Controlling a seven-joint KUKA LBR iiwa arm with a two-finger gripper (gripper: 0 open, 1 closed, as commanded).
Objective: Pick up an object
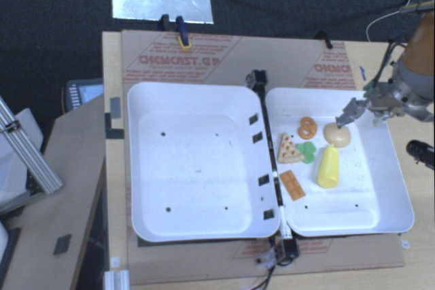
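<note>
Beige round object (337,136), onion- or egg-like, sits in the upper middle of the right bin (391,166), right of frame centre; nearly round, so no clear long axis and no real heading, though a small pale bump shows toward its upper left. Gripper (348,113) hangs just above and slightly right of it in the frame, tip pointing down-left toward the object; whether it touches cannot be told. Fingers too small and blurred to read, so how far open they stand cannot be told, and nothing is seen held between them. Judgement: nearest candidate for the pick, lying down-left of the tip. Just below the round object, a yellow bottle-shaped piece (328,166), long axis near vertical in the frame, narrow end up, close to the round one. To the left: an orange pretzel (307,127), a triangular pizza slice (289,149) with a green piece (308,152) beside it, and an orange cracker (292,185) lower down, tilted. Left bin (136,146) lies across the divider, left of centre
</note>
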